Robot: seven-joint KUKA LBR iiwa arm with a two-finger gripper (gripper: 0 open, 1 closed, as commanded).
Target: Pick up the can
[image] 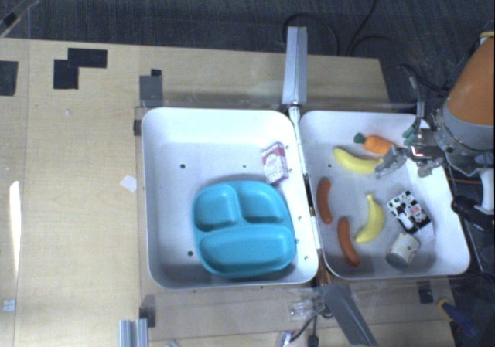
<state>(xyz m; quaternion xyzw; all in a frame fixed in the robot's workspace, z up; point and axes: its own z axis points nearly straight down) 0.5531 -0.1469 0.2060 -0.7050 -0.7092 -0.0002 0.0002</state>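
A grey KUKA arm [473, 98] with an orange band reaches in from the right over the far right corner of the right bin [437, 264], one of two shallow white bins set side by side on a pale wooden bench [69, 183]. Its gripper [408, 154] hangs above the bin's far right part, with a finger [389, 161] slanting left toward a banana; whether the jaws stand wide or narrow cannot be told from this angle, and nothing is seen held between them.

The can [402, 249] lies tipped on its side in the near right corner of the right bin, just beside the near rim and close to the right wall, leaving little room on those two sides. A black-and-white patterned packet [408, 211] sits just beyond it on the far side. To its left, a second banana [372, 220] curves nearby, with open white floor between them.

Farther left lie two sausages [325, 200] [348, 242] along the dividing wall. The first banana [354, 161] and a carrot [377, 144] rest toward the far edge.

In the left bin [166, 183], a blue sectioned tray [243, 228] fills the near middle, and a small reddish packet [274, 163] lies near the dividing wall. The left and far parts of that bin's floor are open.
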